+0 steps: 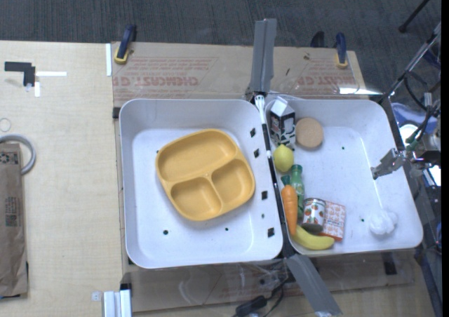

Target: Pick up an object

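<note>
I have my hand [390,162] at the right rim of the right bin [365,189], hovering over bare floor, well apart from everything I could pick. At this size I cannot tell how it is set, and nothing shows in it. I judge the reach has not yet begun in earnest.

The objects crowd the right bin's left wall, against the divider. From the far end toward the near end: a small carton [282,123], white with a dark print, upright; just beside it a flat tan disc [309,133], like a cookie or bun; a lemon [283,158]; a green bottle [297,181]; a carrot [289,207] lying along the wall; a can [313,214] touching a printed packet [334,219]; and a banana [312,240] curved at the near corner. A white crumpled thing [381,223] sits alone near the right corner, closest to me.

The left bin [140,189] holds a yellow divided plate [205,174], tilted on the floor. Packed against the wall, the cluster probably leaves little room beside each piece; the disc and the white thing look freest.
</note>
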`<move>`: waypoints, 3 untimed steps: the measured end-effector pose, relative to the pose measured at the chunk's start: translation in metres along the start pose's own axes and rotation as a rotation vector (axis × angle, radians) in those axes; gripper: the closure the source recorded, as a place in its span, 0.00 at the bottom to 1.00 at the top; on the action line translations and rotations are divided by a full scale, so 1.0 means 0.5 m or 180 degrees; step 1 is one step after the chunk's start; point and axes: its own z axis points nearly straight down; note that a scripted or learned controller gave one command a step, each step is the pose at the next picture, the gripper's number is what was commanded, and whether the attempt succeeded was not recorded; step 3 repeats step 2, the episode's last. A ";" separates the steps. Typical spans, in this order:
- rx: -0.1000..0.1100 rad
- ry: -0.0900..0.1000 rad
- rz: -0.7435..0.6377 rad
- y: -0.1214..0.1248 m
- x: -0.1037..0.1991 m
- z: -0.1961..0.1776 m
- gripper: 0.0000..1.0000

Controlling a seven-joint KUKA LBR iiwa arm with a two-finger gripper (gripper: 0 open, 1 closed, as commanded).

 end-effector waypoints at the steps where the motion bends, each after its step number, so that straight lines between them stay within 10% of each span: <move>1: -0.0005 0.0036 0.0281 -0.034 -0.005 0.236 0.00; 2: -0.0004 0.0019 0.0294 -0.034 -0.010 0.221 1.00; 3: -0.0004 0.0019 0.0294 -0.034 -0.010 0.221 1.00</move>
